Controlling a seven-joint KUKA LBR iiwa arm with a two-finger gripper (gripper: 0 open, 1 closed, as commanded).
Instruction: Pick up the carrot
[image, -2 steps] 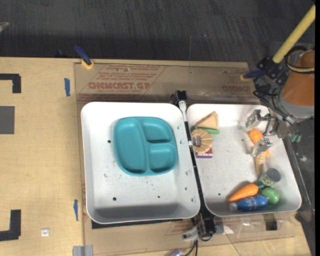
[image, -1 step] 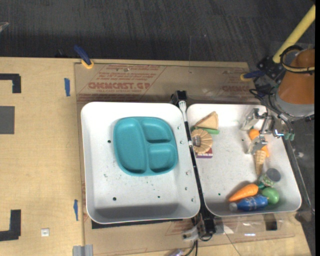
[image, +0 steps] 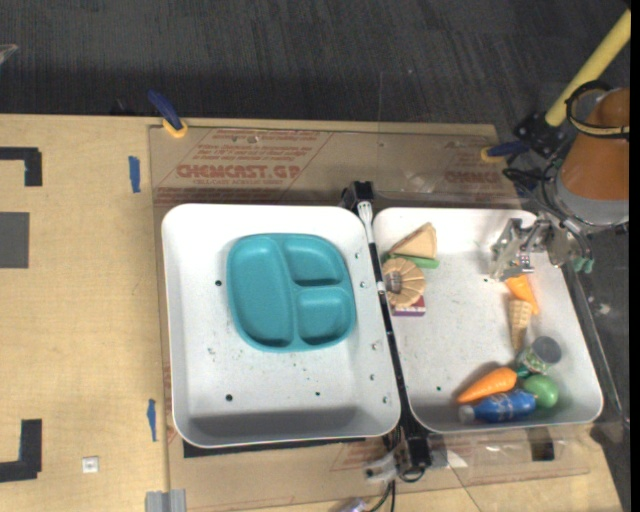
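The carrot (image: 489, 384) is orange with a green top and lies slanted near the front of the right bin (image: 450, 340). It rests against a blue bottle (image: 505, 406) and a green toy (image: 542, 391). My gripper (image: 510, 262) hangs over the back right of that bin, well behind the carrot. Its metal fingers (image: 498, 256) stand open with nothing between them. Just in front of the fingertips lies an ice cream cone toy (image: 520, 305) with an orange top.
A teal divided plate (image: 292, 290) sits in the left bin (image: 200, 380). In the right bin, a sandwich wedge (image: 418, 243) and a round burger toy (image: 404, 283) lie near the left wall. A grey round piece (image: 545, 352) sits by the right wall.
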